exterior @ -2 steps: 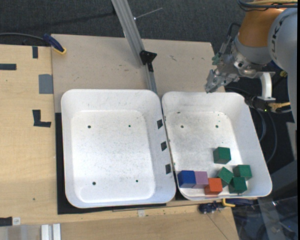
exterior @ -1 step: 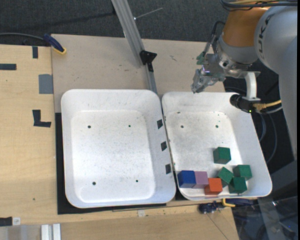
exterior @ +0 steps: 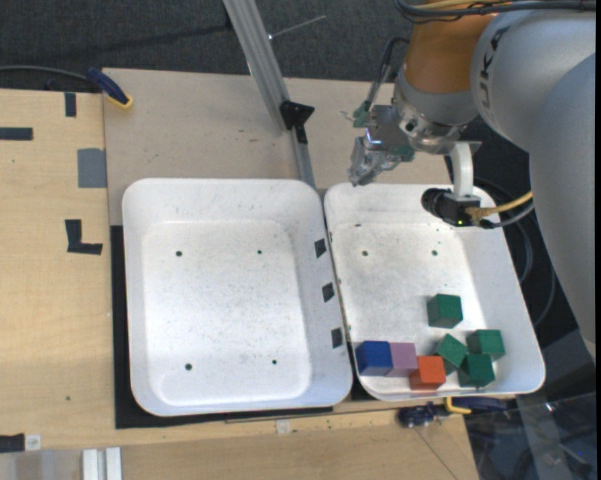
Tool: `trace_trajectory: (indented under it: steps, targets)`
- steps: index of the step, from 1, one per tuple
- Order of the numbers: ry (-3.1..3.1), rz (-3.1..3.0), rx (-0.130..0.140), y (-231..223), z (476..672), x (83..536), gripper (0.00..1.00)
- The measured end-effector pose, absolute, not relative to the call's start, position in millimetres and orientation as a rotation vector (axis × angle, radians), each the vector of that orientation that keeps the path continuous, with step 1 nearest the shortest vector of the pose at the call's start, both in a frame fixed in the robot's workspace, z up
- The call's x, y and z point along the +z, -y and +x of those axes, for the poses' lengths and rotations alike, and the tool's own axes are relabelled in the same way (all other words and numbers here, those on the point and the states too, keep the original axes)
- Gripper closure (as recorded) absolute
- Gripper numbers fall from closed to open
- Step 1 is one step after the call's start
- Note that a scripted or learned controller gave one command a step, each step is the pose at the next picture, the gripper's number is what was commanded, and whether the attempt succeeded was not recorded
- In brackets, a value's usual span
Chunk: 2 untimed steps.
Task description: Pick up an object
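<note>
My gripper (exterior: 364, 171) hangs over the far left corner of the right bin (exterior: 500, 268), well away from the blocks. Nothing shows between its fingertips. Several small blocks lie in the near right part of that bin: a blue block (exterior: 374, 357), a purple block (exterior: 403, 356), an orange block (exterior: 429, 371), and green blocks, one (exterior: 444, 309) set apart, the others (exterior: 477, 356) clustered at the near right corner.
The left bin (exterior: 140, 268) stands beside the right one. A slanted metal bar (exterior: 265, 63) runs from the top down to the gap between the bins. The grey arm (exterior: 550, 88) fills the upper right. Cables lie near the right bin's far rim.
</note>
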<state>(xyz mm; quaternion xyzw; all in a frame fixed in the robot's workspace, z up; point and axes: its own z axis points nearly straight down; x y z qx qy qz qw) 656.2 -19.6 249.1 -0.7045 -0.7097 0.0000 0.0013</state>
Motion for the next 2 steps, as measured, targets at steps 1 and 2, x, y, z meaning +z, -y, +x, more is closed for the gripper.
trace_trajectory:
  steps: [1, 2]
  targets:
    - [2.228, -2.212, 0.001, -38.6, 657.6, 243.0, 1.0]
    - [2.226, -2.213, 0.003, -86.4, 653.9, 234.7, 1.0]
